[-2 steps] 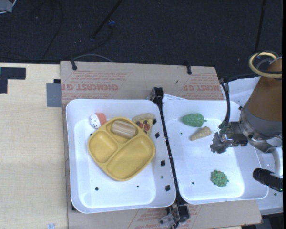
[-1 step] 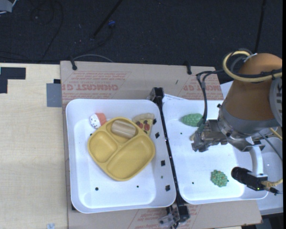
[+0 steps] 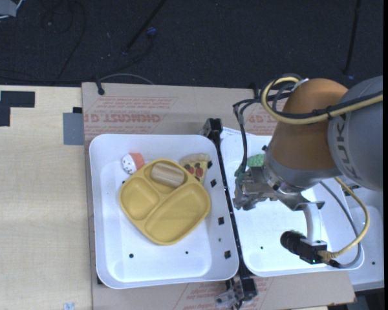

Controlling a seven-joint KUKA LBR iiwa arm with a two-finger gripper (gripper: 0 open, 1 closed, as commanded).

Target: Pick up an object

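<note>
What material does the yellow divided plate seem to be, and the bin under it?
The yellow three-compartment plate looks like moulded plastic: even colour, smooth rounded ridges, soft sheen. The shallow white left bin also looks like plastic, glossy with rounded corners, though painted metal cannot be excluded.

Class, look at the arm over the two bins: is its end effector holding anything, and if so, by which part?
It cannot be told. The end effector sits over the right bin, hidden under the wrist, near something green.

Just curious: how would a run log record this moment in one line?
arm: over right bin | tray: left bin | held: cannot tell
</note>
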